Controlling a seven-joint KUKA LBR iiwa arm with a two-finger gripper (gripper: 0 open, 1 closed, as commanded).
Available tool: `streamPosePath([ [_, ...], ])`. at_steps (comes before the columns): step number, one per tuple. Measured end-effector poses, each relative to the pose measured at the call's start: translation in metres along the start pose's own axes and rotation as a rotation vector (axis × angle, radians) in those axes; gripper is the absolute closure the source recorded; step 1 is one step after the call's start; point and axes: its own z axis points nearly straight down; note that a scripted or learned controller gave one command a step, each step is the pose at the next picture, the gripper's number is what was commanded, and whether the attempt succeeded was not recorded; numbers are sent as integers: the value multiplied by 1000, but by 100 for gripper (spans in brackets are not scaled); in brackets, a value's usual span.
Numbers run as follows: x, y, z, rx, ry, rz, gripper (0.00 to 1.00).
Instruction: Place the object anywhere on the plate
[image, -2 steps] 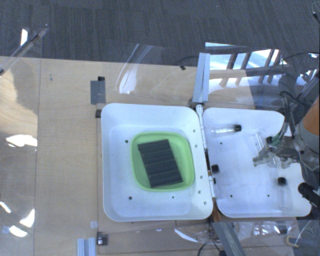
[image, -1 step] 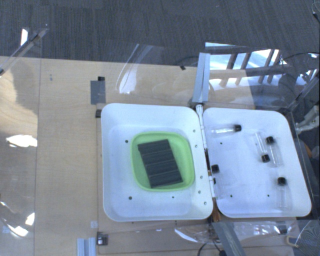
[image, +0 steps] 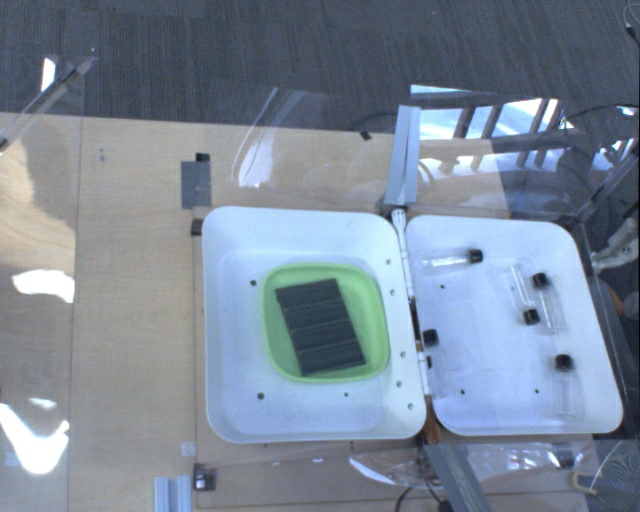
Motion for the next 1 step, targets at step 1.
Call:
streamPosePath([
  [1,-1,1,-58,-7,-3,-252,0],
])
